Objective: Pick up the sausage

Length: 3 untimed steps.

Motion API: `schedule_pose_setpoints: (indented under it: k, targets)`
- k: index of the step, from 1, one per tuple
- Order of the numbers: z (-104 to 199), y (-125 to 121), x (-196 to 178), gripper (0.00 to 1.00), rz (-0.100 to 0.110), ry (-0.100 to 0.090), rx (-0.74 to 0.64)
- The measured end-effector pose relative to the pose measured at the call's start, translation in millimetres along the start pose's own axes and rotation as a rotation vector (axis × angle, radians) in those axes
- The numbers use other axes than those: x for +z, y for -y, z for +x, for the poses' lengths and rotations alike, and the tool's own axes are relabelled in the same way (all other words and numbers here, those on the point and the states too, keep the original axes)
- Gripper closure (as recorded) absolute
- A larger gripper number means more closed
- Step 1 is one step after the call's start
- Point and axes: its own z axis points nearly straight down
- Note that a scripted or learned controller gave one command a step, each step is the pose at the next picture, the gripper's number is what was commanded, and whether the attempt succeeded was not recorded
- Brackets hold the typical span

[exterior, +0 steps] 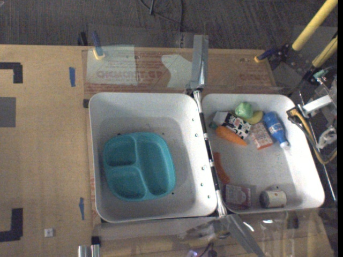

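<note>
Just right of the frame's centre, close against the left wall of the right bin (313, 170), lies the sausage (220, 167), so a descent should straddle its narrow width clear of that wall, though the gripper's state I cannot tell.

cam: single fixed view, above bench, looking down at a slant | framing: mid-distance, both white bins whole; left bin (107, 159) near frame centre, right bin (305, 165) just right of it | far side: floor strip above the left bin | overlap: n/a, one view
</note>
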Motion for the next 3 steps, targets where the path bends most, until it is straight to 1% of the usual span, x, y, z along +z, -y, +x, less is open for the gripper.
schedule_pose_setpoints:
  k: [1,2,3]
  targets:
    - [76.5,-33.7,31.8,0.00,-0.002,0.000,0.109]
    - [85.2,-37.9,1.5,0.00,-0.003,-0.002,0.133]
    - [-4.1,2.0,8.3,0.00,0.000,0.000,0.167]
